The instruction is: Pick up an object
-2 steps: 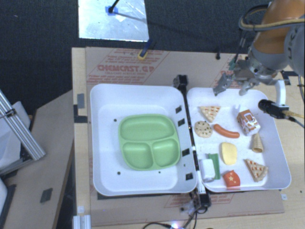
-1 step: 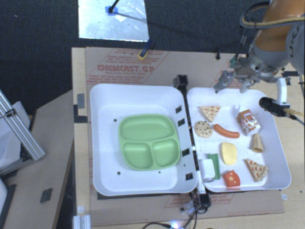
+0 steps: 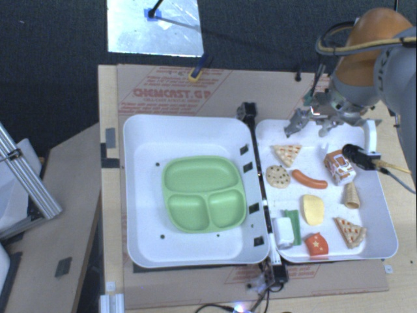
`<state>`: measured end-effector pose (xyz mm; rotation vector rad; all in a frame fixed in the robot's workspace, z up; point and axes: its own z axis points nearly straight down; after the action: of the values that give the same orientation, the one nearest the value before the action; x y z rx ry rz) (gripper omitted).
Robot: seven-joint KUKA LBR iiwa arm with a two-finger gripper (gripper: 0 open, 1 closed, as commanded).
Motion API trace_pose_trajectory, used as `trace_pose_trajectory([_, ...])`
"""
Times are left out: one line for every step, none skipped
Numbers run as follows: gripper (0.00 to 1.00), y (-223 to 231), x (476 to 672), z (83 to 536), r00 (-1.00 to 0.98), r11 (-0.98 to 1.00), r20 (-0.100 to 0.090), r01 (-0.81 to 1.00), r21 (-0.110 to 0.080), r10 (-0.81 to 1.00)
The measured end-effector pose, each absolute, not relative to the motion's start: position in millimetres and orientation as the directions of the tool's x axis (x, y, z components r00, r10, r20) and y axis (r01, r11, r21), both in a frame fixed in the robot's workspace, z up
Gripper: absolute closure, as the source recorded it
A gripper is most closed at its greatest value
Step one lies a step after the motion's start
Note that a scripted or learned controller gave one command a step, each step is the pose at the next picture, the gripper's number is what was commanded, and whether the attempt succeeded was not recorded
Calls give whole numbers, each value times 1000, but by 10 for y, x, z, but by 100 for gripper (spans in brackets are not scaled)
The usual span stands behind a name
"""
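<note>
Toy food fills the right white bin (image 3: 381,194): a red strawberry piece (image 3: 316,244) and a waffle wedge (image 3: 350,231) nearest, then a yellow slab (image 3: 313,209), a sausage (image 3: 309,178) and a chocolate-chip cookie (image 3: 277,176). A green divided plastic plate (image 3: 203,193) sits in the left white bin (image 3: 140,142). Farther back, the two-finger gripper (image 3: 311,124) hangs above the right bin's far edge, fingers spread and grasping nothing.

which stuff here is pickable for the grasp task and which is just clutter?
Job:
gripper, above the right bin
pizza slice
cookie
sausage
carton
cone
yellow piece
second pizza slice
red piece
green-and-white piece

Lying about:
green tray in the left bin
foil sheet
cardboard
</note>
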<state>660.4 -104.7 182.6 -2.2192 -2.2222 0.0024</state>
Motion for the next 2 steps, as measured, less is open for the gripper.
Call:
trace_pose_trajectory([0,-1041,6688,1246,-5,5,0,1000,0,1000])
trace_pose_trajectory([0,-1048,6705,855,-5,5,-3,1000,5,1000])
